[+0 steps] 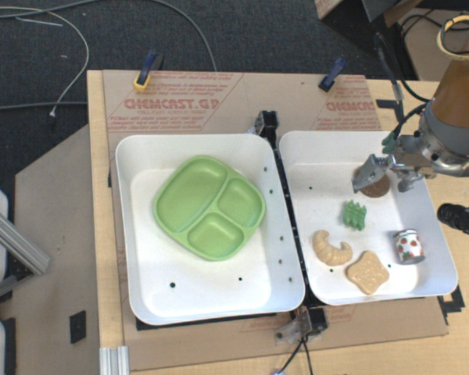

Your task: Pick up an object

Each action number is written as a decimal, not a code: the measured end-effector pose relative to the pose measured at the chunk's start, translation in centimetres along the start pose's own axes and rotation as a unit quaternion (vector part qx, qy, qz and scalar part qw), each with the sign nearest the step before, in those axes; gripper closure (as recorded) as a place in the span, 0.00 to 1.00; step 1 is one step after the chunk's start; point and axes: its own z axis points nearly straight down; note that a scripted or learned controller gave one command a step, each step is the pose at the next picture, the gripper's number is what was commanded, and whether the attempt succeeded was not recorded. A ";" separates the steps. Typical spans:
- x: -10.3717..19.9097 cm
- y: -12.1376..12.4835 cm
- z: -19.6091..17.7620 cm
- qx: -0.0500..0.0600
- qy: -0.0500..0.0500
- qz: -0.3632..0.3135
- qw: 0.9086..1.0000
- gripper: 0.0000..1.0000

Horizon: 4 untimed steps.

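Camera view: the hand hangs over the right bin, right on top of a brown object, can't tell its grip state. Green toy, croissant, toast and little can sit nearby. Green plate lies in the left bin.

Green tray, white bins, tan croissant & toast.

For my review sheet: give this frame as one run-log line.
gripper: over right bin, upper part, above a brown object | grasp: unconfirmed | right bin items: green toy, croissant, toast, can | left bin: green tray
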 end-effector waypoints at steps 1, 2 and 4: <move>0.0 -0.6 6.2 0.003 0.001 0.000 1.000 0.00; -0.5 -0.9 11.7 0.003 0.001 0.001 1.000 0.00; -0.4 -0.8 15.6 -0.001 0.000 0.001 1.000 1.00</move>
